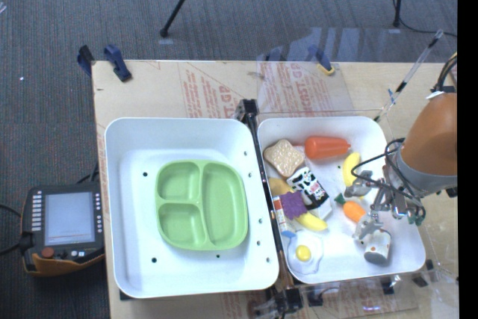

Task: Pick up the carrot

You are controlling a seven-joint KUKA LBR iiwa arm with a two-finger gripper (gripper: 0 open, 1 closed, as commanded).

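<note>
While the carrot (352, 210) lies in the right bin (371, 128), toward its right side, its small orange body with a green tip at the left end sits partly under the gripper's metal parts, so its full outline is hard to make out. The gripper (371, 223) hangs just above and to the right of it; whether it is parted or closed cannot be told, and nothing can be seen held in it. Just below the gripper a grey-white object (376, 248) rests near the bin's lower right corner; what it is stays unclear. A yellow banana (349, 168) lies above the carrot, and a larger orange-red vegetable (326, 147) sits near the top of the bin. Toward the left are a slice of bread (284, 156), a black-and-white carton (308, 187), a purple piece (292, 205), a yellow piece (313, 222) and a fried egg (304, 252). The left bin (127, 138) holds a green divided plate (202, 205). The arm (437, 138) is cut off at the right.
</note>
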